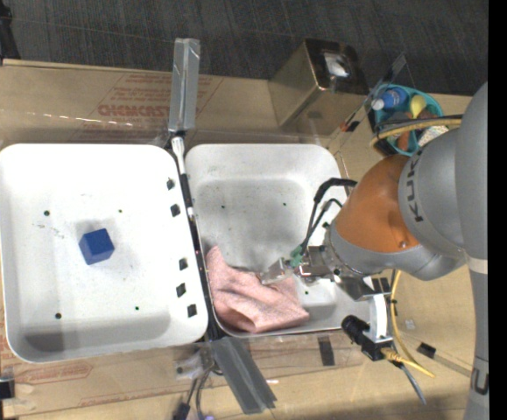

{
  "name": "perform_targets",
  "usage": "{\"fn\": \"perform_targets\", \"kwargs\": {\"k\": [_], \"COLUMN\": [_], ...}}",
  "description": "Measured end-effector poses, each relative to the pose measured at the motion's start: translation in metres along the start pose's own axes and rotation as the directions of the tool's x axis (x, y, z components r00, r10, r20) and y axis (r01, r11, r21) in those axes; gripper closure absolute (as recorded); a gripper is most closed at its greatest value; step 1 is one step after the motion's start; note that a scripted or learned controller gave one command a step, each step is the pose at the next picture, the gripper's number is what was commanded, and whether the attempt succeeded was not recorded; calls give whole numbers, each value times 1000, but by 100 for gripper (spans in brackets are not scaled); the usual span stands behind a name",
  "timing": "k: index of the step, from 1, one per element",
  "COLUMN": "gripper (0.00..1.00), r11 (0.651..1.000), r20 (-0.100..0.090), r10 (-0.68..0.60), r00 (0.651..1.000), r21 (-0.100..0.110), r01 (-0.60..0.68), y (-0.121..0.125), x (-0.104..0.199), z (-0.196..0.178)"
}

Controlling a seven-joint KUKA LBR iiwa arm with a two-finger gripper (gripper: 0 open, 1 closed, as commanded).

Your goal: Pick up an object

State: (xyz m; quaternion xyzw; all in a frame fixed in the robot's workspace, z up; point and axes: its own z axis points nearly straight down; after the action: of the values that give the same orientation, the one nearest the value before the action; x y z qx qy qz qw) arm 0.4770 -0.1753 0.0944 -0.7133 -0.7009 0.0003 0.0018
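Two shallow white bins sit side by side, and we see our gripper low in the right one, touching the soft pink folded cloth lying just left of it, its grip too hidden to tell.

Cube left bin, cloth right.
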Motion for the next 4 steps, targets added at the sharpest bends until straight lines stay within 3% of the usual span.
{"fn": "perform_targets", "kwargs": {"k": [1, 2, 3, 4], "gripper": [100, 100, 0, 0], "r11": [1000, 995, 995, 1000], "r20": [1, 2, 2, 1], "r10": [-5, 104, 104, 26], "r00": [1000, 995, 995, 1000], "r21": [-1, 0, 0, -2], "r01": [5, -104, -104, -26], "y": [1, 26, 26, 59], "x": [0, -20, -20, -13], "z": [-10, -56, -57, 1]}}
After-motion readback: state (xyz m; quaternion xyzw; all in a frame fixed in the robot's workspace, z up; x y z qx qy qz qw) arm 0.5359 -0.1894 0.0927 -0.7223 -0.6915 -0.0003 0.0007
